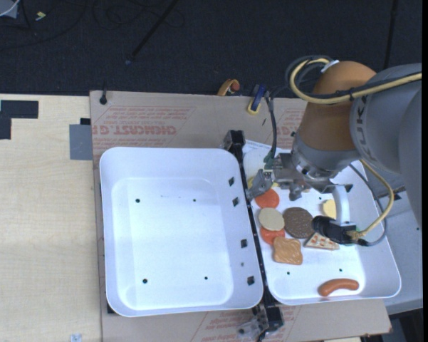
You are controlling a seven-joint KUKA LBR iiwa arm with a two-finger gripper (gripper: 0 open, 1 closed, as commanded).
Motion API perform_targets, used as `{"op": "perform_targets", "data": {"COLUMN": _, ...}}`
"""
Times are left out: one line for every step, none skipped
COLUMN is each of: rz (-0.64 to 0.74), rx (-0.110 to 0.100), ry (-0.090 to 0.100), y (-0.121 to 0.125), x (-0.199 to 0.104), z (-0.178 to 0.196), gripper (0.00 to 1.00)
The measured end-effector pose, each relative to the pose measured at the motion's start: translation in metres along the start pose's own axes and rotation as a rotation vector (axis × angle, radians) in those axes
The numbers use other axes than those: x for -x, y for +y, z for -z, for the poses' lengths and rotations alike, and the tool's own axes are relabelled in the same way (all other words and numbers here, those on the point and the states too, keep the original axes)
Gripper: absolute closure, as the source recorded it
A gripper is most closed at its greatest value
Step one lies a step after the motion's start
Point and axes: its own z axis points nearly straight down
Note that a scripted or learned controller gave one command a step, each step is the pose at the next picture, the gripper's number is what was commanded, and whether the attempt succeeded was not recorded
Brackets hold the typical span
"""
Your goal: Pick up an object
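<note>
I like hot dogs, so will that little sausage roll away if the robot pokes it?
Probably. The sausage looks round and smooth, so a sideways nudge may roll it. It lies alone near the right bin wall, which should stop it. It seems small, likely light.

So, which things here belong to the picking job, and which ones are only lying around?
Job:
- gripper
- right bin
- red slice
- pale round slice
- brown patty
- toast piece
- sausage

Lying about:
- left bin
- cardboard sheet
- clamps
</note>
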Motion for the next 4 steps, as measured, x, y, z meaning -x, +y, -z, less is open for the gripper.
{"op": "perform_targets", "data": {"rz": -0.015, "rx": -0.002, "ry": -0.007, "y": -0.029, "x": 0.056, "z": -0.084, "gripper": 0.0}}
{"op": "perform_targets", "data": {"rz": -0.018, "rx": 0.005, "ry": -0.005, "y": -0.026, "x": 0.055, "z": -0.07, "gripper": 1.0}}
{"op": "perform_targets", "data": {"rz": -0.008, "rx": 0.02, "ry": -0.006, "y": -0.016, "x": 0.033, "z": 0.038, "gripper": 1.0}}
{"op": "perform_targets", "data": {"rz": -0.003, "rx": 0.021, "ry": -0.005, "y": 0.06, "x": -0.028, "z": 0.099, "gripper": 1.0}}
